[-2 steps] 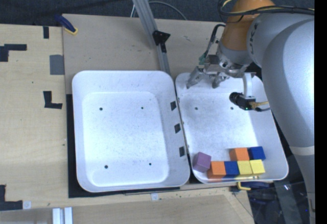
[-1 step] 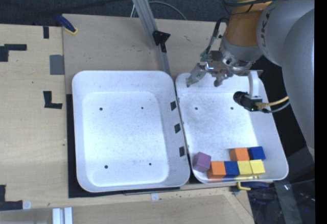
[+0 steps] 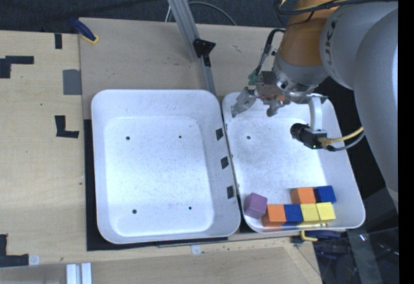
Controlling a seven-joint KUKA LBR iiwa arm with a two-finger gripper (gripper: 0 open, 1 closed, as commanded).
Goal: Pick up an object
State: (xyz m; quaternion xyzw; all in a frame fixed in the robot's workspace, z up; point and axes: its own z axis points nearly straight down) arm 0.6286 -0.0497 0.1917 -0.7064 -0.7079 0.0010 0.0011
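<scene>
The grey arm (image 3: pixel 372 76) bulks largest at the right, its orange band (image 3: pixel 310 24) above the wrist; it reaches in over the far end of the right bin (image 3: pixel 284 160). The jaws (image 3: pixel 259 103) hang at that bin's far edge, above its far-left corner, and whether they are spread or pressed together I cannot tell; nothing shows between them. A small black fitting with a yellow cable (image 3: pixel 309 135) hangs just beside them, over the bin floor.

Judged from this, the pick is not yet made; the jaws are at the far end while every object sits at the near end, well apart from them, so travel, descent and closing are all left.

The right bin holds a cluster of blocks along its near wall: a purple block (image 3: pixel 256 204) at the left, then an orange block (image 3: pixel 276 213), a blue block (image 3: pixel 293 213), two yellow blocks (image 3: pixel 317 212), with a second orange block (image 3: pixel 302 196) and a second blue block (image 3: pixel 325 194) behind them; most touch their neighbours. The left bin (image 3: pixel 155 166) shows bare white floor with a few dark specks; both bins rest on the pale wooden worktop (image 3: pixel 39 147), marked with black tape.
</scene>
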